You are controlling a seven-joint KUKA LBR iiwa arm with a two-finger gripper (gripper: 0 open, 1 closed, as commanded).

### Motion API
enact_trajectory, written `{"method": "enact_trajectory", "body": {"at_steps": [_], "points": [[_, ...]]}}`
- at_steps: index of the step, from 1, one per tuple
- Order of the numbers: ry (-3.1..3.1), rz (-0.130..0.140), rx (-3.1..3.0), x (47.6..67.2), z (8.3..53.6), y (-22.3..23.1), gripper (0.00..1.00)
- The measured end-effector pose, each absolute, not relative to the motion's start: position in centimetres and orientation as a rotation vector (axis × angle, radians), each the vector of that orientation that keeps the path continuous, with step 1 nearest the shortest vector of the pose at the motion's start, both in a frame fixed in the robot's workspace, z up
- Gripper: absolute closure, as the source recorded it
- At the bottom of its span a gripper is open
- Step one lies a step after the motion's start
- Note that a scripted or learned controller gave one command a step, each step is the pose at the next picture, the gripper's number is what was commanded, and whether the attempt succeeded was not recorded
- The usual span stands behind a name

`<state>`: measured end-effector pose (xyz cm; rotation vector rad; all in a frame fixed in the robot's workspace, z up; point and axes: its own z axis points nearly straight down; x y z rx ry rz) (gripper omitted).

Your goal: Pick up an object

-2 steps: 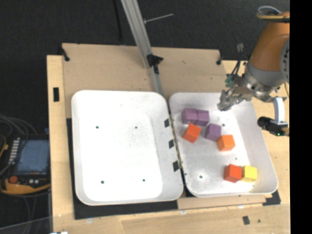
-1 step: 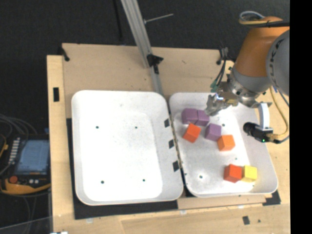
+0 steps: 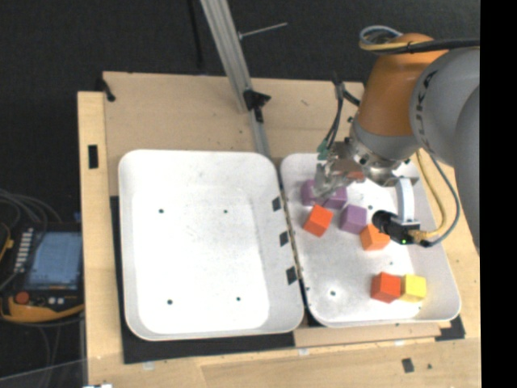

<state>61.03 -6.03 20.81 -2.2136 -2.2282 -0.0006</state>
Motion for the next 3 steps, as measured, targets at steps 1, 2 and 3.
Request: {"method": "enact_trajectory", "body": {"at_steps": [1, 2, 3], "points": [[-2.23, -0.004, -2.211, 59.8, 22.3, -0.2, 1.0], [-2.228, 0.0, -2.212, 58.3, 21.8, 4.8, 1.0], [-2.228, 0.0, -2.209, 57.0, 22.4, 9.7, 1.0]]}}
